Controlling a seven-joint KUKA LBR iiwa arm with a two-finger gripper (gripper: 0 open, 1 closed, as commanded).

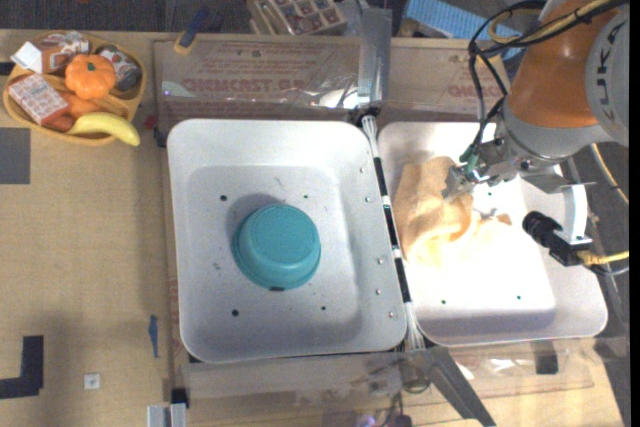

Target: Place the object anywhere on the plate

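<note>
One pale tan cloth (pixel 432 207) lies crumpled in the right bin (pixel 520 305), well apart from the teal plate (pixel 278 246) in the left bin (pixel 200 165). It looks soft, light and floppy; pinching a raised fold seems best. The gripper (pixel 470 173) hovers at its upper edge, though I cannot tell how it is set

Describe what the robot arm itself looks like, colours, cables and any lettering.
The grey robot arm is a rounded metal body with a broad orange band above the wrist and part of dark lettering, seemingly "KUKA", on its side. Black cables loop over the top of it. Its small metallic gripper carries thin wires, and a white bracket with a black cylindrical part hangs below.
</note>
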